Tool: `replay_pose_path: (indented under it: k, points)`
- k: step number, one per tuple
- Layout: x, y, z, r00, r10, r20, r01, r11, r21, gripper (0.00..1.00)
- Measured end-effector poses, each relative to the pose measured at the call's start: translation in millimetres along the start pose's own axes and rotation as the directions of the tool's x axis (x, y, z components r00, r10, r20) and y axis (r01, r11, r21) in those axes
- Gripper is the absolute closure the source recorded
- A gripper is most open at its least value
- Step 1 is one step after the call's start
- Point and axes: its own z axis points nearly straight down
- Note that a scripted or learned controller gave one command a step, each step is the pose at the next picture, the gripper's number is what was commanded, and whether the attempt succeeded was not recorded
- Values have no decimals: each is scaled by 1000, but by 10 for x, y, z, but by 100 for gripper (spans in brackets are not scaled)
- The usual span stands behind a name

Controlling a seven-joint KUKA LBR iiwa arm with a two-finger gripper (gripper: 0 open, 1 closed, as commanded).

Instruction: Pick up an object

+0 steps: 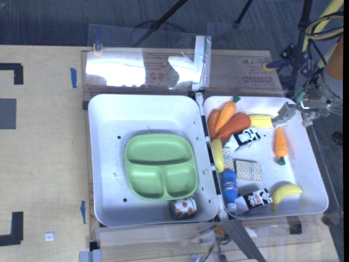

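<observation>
My gripper (286, 114) hangs over the right bin's (311, 171) far right corner, above its rim, with nothing visibly in it. Just left of it lies a yellow banana-like piece (260, 121). Below it is a small carrot (280, 143). Two bigger orange carrots (228, 119) lie at the bin's far left, beside a black-and-white toy (248, 137). Nearer the front are a yellow piece (217, 154), a patterned box (247, 170), a blue bottle (229, 184), another black-and-white toy (258, 198) and a yellow banana (286, 192).
The left bin (103, 146) holds a green divided plate (161, 165) and a small can (182, 207) at its front edge. A clear plastic wall (142, 64) stands behind the bins. Cables and stands (319, 31) crowd the far right.
</observation>
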Motion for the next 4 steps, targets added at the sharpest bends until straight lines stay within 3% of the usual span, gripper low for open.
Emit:
replay_pose_path:
  k: [1,2,3,4]
  points:
    - [-136,8,1136,1000,17,-8,-17,1000,-8,0]
    - [-157,1,1059,1000,17,-3,-17,1000,-6,100]
    - [169,-33,618,996,89,1,-89,996,-3,100]
    - [788,-201,-112,993,-116,2,116,993,-3,100]
